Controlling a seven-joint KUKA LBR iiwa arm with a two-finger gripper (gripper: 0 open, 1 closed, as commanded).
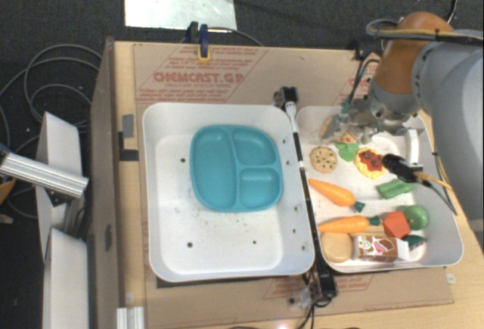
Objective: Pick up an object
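End effector (338, 125) — above round cookie (324, 159)

Toys (355, 203) crowd right bin (454, 240); left bin (162, 244) roomier.

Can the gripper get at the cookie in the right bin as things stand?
Probably yes. The cookie lies flat with bare bin floor around it, nothing on top of it. The gripper hangs just above it at the far end of the right bin; the nearest carrot lies apart from it.
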